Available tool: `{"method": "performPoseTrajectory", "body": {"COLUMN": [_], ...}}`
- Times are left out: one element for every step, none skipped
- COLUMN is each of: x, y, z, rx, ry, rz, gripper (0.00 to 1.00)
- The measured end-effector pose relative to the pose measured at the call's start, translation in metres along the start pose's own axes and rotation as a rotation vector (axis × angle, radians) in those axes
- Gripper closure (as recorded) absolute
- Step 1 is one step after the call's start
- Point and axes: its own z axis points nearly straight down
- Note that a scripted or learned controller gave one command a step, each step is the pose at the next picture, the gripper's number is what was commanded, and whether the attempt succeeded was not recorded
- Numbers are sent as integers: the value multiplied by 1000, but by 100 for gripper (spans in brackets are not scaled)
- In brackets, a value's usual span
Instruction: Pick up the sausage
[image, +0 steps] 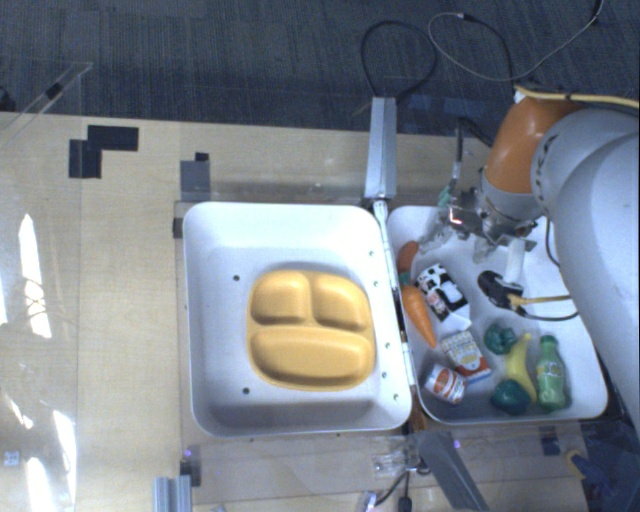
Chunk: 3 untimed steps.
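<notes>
Hanging over the far end of the right bin (575, 405), the gripper (468, 222) is seen just below the orange band (520, 140) of the grey arm. Its state cannot be told, since the tip is hidden under the wrist hardware from this angle, so open or closed is left undecided.

The sausage (407, 258), a reddish-brown piece, is found to the gripper's left and slightly nearer the camera. It lies close to the gripper, against the wall that this bin shares with the left bin (215, 300).

Nearer the camera than the gripper, the other things are spread along the right bin. An orange carrot (418, 312) is laid just beyond the sausage, along the same wall. A black-and-white toy cow (440, 290) is set between the carrot and the gripper. Further from the gripper a small carton (462, 350) and a tipped can (445, 383) are seen. On the arm's side of these lie two teal pieces (500, 338) (510, 397), a yellow banana (518, 362) and a green bottle (550, 372).

Well to the gripper's left — across the shared wall — a yellow sectioned tray (310, 330) is seated in the middle of the left bin.
</notes>
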Motion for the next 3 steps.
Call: {"method": "performPoseTrajectory", "body": {"x": [0,0,-36], "y": [0,0,-45], "z": [0,0,-27], "rx": [0,0,1], "ry": [0,0,1], "rz": [0,0,105], "gripper": [0,0,0]}}
